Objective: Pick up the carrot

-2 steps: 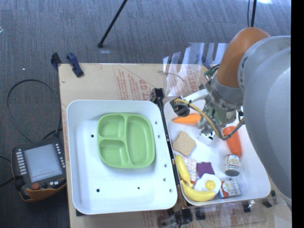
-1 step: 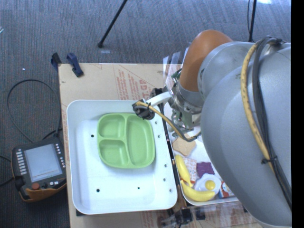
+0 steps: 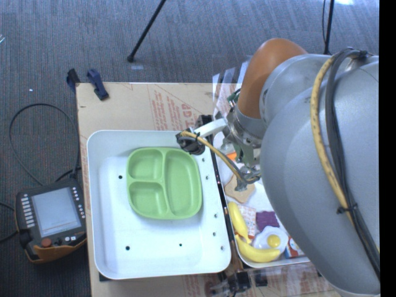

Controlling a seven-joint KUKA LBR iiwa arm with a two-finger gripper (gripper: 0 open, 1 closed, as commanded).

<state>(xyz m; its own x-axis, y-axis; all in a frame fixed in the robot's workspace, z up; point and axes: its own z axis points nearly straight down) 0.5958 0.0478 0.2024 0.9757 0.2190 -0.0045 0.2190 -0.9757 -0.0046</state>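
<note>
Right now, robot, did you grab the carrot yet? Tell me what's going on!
Gripper down in the right bin, fingers hidden. Carrot can't be picked out; arm covers most of that bin. Banana and fried egg toy lie nearby.

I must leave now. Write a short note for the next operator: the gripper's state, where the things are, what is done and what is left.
Gripper: the arm reaches over the right bin and covers most of it. I cannot tell if the gripper is open or shut.
Things: an orange piece shows at the bin's left edge, under the wrist; it may be the carrot, but I cannot be sure. A banana, a fried egg and a purple item lie in the right bin. The green plate lies in the left bin.
Done: no pickup is visible.
Left: find the carrot, grasp it, lift it.
</note>
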